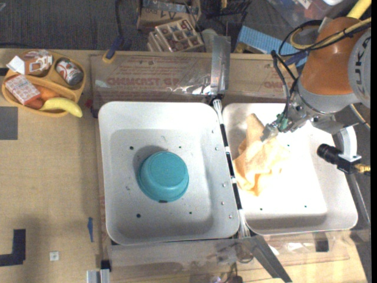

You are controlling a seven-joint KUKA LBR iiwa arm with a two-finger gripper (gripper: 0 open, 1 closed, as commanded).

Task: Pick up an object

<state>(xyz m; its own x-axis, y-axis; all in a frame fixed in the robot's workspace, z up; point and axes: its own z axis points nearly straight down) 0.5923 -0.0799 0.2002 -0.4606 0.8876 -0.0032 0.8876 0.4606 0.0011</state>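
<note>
A crumpled yellow-orange cloth (258,158) lies at the left side of the right bin (306,208), with one corner rising towards the bin's back wall. My gripper (274,128) hangs over the back of that bin, its tip right at the cloth's upper right edge. The grey and orange arm (333,63) reaches in from the upper right. A teal bowl (164,175) sits upside down in the middle of the left bin (118,128), far from the gripper.
A yellow tray (17,99) with a banana, cans and snack packs sits at the far left of the bench. A cardboard strip (159,78) runs behind the bins. Cables and boxes lie beyond it. A black fitting (333,153) juts over the right bin's right side.
</note>
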